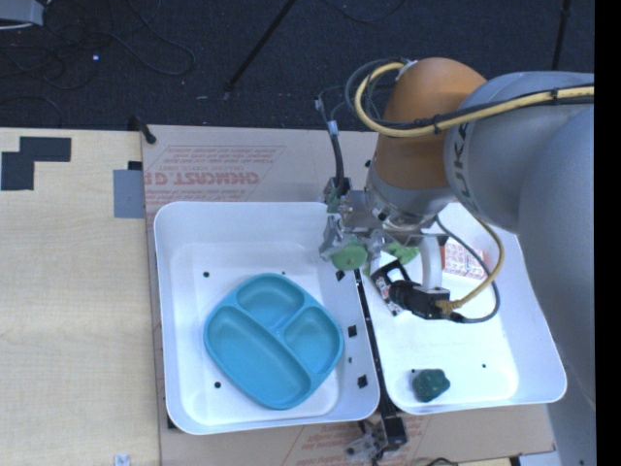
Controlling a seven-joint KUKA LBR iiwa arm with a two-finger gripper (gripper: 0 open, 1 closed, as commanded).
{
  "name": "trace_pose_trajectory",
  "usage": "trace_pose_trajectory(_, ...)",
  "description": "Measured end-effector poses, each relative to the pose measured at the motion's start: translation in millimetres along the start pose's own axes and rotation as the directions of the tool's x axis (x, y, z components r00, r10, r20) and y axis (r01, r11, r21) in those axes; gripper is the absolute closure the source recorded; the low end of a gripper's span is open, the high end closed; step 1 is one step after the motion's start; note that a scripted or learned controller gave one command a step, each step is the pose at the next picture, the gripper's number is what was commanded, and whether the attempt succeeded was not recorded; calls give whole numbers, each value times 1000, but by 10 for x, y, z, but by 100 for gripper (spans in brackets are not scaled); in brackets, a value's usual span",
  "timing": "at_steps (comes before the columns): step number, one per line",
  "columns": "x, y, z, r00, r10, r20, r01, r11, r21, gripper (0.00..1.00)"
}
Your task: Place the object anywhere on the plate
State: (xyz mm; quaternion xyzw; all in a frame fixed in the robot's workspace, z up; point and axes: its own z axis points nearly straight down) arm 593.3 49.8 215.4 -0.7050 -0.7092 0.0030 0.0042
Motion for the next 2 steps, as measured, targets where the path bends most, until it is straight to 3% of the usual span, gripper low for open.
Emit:
trace_pose_trajectory(1, 557, -20, 45, 1000, 0, 1, 0, 1000, -2, 100)
trace_pose_trajectory(2, 534, -19, 42, 1000, 4, 3, -4, 1000, -2, 0)
